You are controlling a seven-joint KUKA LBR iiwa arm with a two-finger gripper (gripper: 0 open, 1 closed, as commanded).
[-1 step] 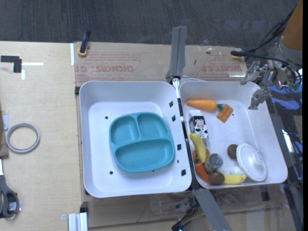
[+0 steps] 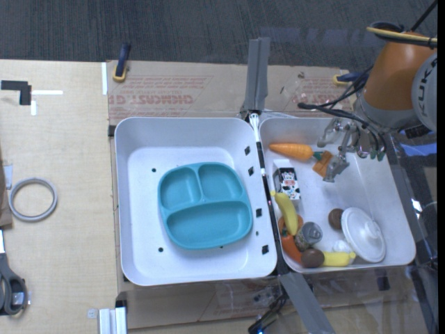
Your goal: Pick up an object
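Observation:
My gripper (image 2: 335, 157) hangs low over the back of the right bin (image 2: 389, 186), just right of an orange carrot (image 2: 290, 149) and close to its green and orange end (image 2: 321, 163). Nothing is visibly held. In front of it lie a small cow-print carton (image 2: 286, 181), a yellow banana (image 2: 288, 211), a brown round fruit (image 2: 336, 218), a white lid (image 2: 363, 234), a grey knobbly piece (image 2: 308, 235) and a second yellow piece (image 2: 338, 259). The left bin (image 2: 132, 186) holds a blue divided plate (image 2: 206, 204).
The grey arm with its orange band (image 2: 396, 75) and dangling cables come in from the upper right. A tape roll (image 2: 31, 199) and scissors (image 2: 10, 292) lie on the bench at the left. A clamp (image 2: 123, 62) sits at the cardboard's back edge.

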